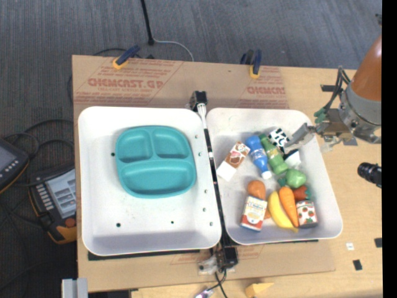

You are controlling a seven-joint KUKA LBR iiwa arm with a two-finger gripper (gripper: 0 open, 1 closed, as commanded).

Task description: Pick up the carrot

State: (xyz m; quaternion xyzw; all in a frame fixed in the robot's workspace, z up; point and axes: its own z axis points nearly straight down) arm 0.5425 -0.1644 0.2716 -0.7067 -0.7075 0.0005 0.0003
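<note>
Down at the right bin's (329, 228) near edge the carrot (287, 202) lies between a banana (279, 211) and a small carton (306, 214), the left bin (93, 228) holds a teal tray (156, 161), and the gripper (296, 136) hangs over the right bin's far corner, state unclear.

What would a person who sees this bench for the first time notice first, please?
Probably the big teal divided tray, lying alone in the left white bin. Next, the crowd of toy food in the right white bin, where the orange carrot lies near the front beside a yellow banana. The gripper reaches over that bin's right rim, above the toys at the back.
</note>
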